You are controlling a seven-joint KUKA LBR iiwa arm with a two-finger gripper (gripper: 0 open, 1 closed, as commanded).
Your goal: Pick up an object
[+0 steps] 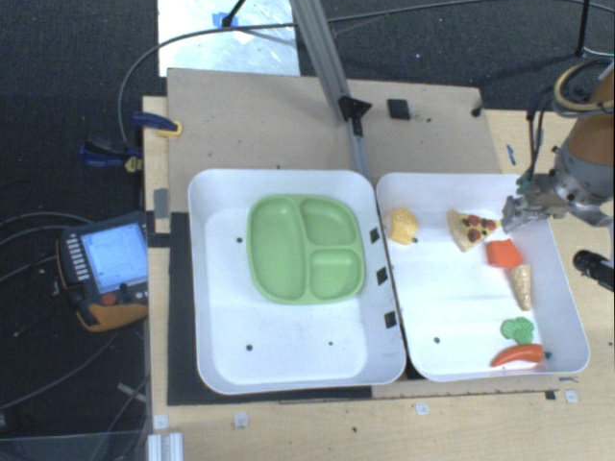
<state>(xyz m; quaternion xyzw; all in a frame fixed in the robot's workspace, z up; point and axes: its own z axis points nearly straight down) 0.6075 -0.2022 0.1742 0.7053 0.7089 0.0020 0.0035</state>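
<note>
In the right bin [452,296] lie a yellow toy [403,225] at the upper left, a pizza slice [472,229], an orange-red block [504,253], a beige cone [521,286], a green broccoli [517,329] and a red-orange sausage [517,355]. My gripper [514,215] hangs at the bin's upper right, just right of the pizza slice and above the orange-red block. Nothing is visibly held in it.
The left bin [221,334] holds a green divided plate [306,248]. A grey pole [322,41] slants in from the top to a black clamp [354,109]. A handheld pendant [106,272] lies off the bench at left.
</note>
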